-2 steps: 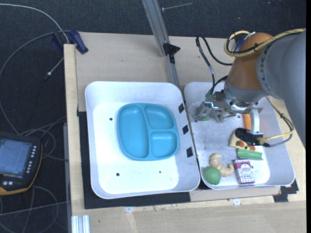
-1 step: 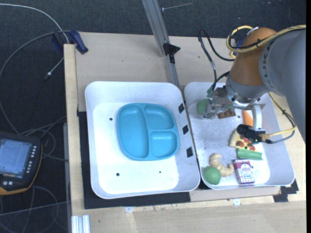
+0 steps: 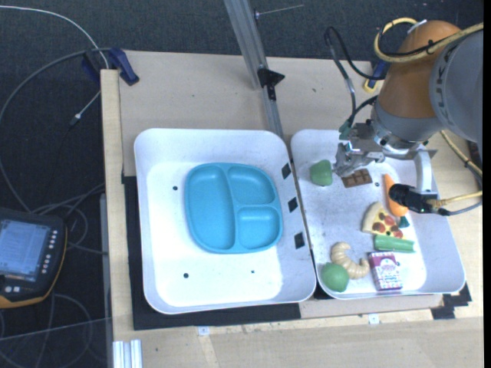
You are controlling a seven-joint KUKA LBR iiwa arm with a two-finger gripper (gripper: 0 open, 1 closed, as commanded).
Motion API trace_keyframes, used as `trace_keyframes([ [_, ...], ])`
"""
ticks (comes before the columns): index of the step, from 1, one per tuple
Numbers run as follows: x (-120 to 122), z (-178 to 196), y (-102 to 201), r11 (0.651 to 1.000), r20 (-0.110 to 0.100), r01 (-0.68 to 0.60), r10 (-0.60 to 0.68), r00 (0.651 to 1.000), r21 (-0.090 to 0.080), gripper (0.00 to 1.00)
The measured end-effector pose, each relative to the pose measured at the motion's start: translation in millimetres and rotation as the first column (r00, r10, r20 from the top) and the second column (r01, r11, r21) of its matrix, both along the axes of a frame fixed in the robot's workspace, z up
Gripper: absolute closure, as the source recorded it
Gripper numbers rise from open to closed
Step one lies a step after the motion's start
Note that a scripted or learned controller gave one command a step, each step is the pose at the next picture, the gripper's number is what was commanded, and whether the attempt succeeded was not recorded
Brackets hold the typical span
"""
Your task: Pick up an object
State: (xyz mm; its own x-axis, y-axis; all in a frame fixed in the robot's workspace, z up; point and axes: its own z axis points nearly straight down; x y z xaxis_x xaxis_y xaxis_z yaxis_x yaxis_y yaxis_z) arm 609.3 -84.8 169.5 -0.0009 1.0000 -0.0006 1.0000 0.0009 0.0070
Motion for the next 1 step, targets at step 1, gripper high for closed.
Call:
trace_keyframes([
  [1,1.9,44.3,2.7,1.0,0.0,-0.001,0.001,1.0,0.0,1.0],
])
